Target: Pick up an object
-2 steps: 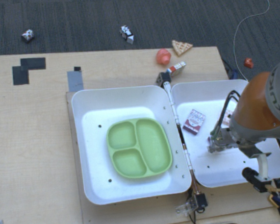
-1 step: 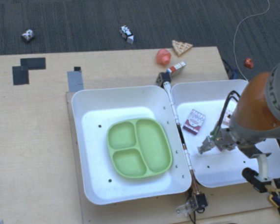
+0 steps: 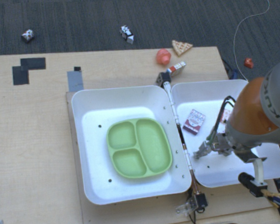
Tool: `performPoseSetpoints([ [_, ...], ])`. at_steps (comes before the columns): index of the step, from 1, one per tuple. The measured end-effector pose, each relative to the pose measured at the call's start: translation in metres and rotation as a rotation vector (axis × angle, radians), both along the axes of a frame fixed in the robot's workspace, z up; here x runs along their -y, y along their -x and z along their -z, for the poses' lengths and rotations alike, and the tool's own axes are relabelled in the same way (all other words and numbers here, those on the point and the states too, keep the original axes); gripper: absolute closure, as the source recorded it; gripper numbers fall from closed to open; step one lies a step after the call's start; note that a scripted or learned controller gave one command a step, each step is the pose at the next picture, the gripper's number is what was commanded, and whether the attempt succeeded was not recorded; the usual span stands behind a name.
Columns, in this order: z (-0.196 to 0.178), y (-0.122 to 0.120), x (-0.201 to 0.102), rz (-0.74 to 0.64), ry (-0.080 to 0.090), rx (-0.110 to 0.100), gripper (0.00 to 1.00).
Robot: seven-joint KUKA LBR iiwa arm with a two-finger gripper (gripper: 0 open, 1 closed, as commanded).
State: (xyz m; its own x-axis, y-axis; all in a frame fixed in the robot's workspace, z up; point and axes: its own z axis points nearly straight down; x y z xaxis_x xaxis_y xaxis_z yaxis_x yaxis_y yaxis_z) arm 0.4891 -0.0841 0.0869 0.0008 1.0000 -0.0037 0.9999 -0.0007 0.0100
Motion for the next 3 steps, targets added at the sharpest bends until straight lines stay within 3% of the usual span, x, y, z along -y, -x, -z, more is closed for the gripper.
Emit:
performPoseSetpoints([
  [1,-0.011,-0.002,-0.001,-0.004,-0.001,0.005,1.0],
  [2,-0.099,-0.097,-0.079,-0.007,-0.006,-0.005,1.0],
  [3,-0.098,-0.097,-0.078,-0.006,-0.004,-0.007,0.0],
])
